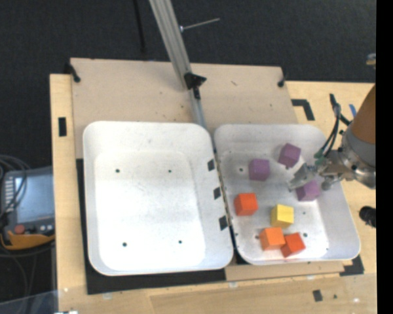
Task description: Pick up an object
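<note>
The right bin holds several small blocks. Two purple blocks lie in its far half. A third purple block lies near the right wall, partly covered by my gripper, which is low over its upper edge. An orange block sits near the bin's left wall and a yellow block lies mid-bin. At the front, an orange block touches a red block. The arm comes in from the right.
The left bin stands beside the right one, and their walls meet at the middle. A slanted metal rail rises behind the bins. A pendant with cables lies off the bench's left edge.
</note>
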`<state>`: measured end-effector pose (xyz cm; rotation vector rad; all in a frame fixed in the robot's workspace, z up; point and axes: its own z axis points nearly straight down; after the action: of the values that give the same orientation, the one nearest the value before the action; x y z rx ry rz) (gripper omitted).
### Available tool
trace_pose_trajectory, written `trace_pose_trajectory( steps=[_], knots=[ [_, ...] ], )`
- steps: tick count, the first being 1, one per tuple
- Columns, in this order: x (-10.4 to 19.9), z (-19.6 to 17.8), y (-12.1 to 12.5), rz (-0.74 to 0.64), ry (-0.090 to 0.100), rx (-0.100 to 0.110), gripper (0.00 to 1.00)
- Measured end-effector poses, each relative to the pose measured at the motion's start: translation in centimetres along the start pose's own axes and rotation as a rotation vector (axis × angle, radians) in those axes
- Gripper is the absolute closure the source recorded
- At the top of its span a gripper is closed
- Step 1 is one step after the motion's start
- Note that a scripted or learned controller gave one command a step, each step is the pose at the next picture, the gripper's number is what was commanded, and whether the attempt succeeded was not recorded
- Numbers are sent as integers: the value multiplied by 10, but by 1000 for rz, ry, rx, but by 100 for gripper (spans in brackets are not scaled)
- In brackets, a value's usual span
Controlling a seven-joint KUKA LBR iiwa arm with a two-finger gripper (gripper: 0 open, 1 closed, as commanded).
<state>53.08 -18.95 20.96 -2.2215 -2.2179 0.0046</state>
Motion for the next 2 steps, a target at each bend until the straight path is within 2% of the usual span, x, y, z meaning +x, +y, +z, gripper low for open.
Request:
trace_pose_trajectory(
  steps=[1,2],
  knots=[
    [3,62,-3,0,0,2,0],
    [2,110,0,1,0,-13,0]
  ],
)
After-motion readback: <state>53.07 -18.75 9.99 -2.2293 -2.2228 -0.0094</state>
